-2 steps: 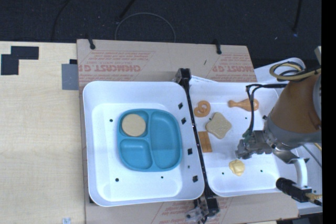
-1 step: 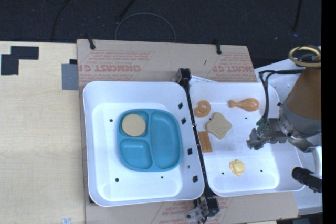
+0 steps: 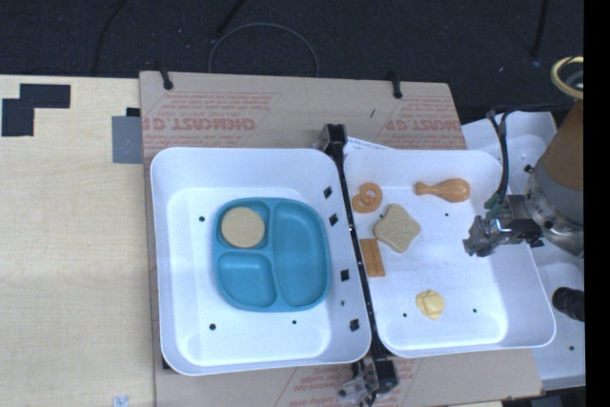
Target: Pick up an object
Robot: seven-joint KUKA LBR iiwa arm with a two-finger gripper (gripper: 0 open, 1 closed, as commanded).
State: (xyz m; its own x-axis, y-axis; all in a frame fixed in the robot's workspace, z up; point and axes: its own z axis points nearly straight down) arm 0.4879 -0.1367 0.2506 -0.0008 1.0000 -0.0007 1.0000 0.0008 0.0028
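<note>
The right bin point(image 3: 519, 324) holds a tan drumstick-shaped piece point(image 3: 443, 190), an orange pretzel-like ring point(image 3: 367, 197), a beige square cracker-like piece point(image 3: 396, 229), a small brown block point(image 3: 372, 257) and a yellow lump point(image 3: 431, 303). My gripper point(image 3: 481, 241) hangs over the right side of this bin, right of the beige piece and below the drumstick. Nothing shows between its fingers. Their spread is too small and dark to read.
The left bin point(image 3: 181, 338) bears a blue divided tray point(image 3: 286, 272) with a round tan disc point(image 3: 242, 227) in its upper left compartment. A black clip divider point(image 3: 345, 234) runs between the bins. Cardboard point(image 3: 286, 114) lies under both bins.
</note>
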